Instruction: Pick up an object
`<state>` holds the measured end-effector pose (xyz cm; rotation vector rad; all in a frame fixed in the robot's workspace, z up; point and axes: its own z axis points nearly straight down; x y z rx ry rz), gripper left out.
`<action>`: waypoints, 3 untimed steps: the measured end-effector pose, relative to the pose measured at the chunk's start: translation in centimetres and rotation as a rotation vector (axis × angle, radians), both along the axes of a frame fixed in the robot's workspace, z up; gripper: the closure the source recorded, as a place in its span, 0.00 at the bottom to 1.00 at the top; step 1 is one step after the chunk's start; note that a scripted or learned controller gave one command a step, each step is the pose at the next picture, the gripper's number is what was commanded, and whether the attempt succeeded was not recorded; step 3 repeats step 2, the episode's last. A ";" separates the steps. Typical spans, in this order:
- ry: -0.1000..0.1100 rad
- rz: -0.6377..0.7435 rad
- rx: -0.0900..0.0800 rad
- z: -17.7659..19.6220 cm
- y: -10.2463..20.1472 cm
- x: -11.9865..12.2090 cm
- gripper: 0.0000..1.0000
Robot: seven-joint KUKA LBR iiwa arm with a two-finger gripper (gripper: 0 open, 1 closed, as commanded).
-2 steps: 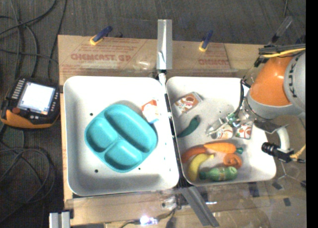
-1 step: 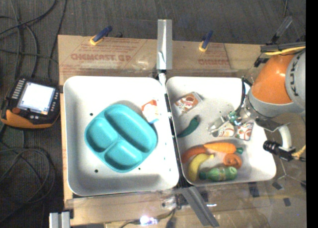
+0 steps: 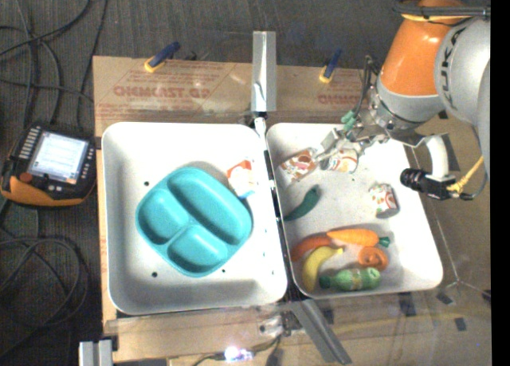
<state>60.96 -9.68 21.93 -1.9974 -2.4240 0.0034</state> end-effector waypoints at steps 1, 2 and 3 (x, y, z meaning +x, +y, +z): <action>0.000 0.000 0.000 0.0 0.0 0.0 0.00; 0.002 -0.059 -0.001 -11.9 -1.8 -0.6 0.00; 0.002 -0.059 -0.001 -11.9 -1.8 -0.6 0.00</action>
